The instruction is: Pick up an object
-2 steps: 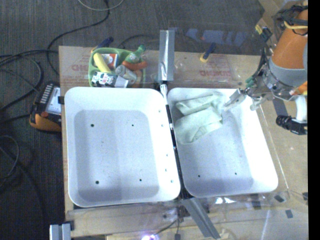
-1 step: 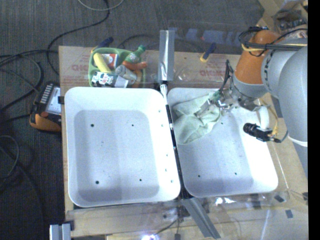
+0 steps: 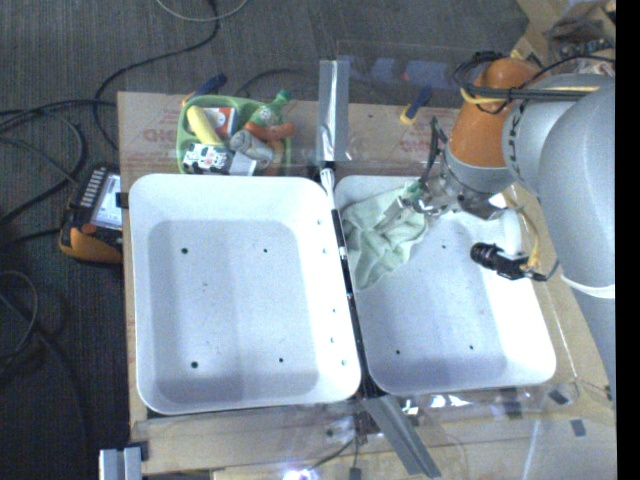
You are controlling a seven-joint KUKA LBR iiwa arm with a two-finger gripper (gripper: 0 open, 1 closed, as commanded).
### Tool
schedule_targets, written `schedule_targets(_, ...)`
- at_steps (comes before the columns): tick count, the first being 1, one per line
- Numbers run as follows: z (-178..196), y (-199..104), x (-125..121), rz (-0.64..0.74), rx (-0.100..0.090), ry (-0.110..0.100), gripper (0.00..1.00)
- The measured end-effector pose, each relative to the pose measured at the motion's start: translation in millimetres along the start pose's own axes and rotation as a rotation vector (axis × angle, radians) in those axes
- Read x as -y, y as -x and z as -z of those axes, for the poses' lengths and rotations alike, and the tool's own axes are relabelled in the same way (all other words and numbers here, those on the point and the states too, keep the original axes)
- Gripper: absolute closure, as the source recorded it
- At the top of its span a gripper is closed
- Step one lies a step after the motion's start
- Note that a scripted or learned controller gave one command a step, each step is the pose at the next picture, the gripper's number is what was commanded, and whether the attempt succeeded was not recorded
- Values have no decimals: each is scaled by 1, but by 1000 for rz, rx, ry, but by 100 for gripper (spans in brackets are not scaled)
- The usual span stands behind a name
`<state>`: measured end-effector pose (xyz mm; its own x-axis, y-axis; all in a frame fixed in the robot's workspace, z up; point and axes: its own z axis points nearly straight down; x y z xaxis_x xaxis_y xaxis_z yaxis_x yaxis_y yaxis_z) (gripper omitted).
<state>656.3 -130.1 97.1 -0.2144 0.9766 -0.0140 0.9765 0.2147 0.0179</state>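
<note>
A crumpled pale green cloth [image 3: 385,233] lies in the back left corner of the right bin [image 3: 470,363], draped against the bin's left wall. My gripper [image 3: 424,201] hangs at the cloth's upper right edge and touches or nearly touches the fabric. The cloth's top corner rises slightly toward the gripper. Behind it, the grey arm with the orange band [image 3: 485,133] reaches in from the right.
The left bin [image 3: 160,368] stands beside the right one, with a narrow divider between them. A green basket [image 3: 190,118] of small toys sits behind the left bin. An orange and black device [image 3: 88,218] lies off the bench's left edge, with cables on the floor.
</note>
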Motion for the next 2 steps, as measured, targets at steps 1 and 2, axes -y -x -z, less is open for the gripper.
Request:
schedule_targets(1, 10, -3, -2, 1, -8, 2, 100)
schedule_targets(2, 87, -75, -31, -47, -12, -20, 100)
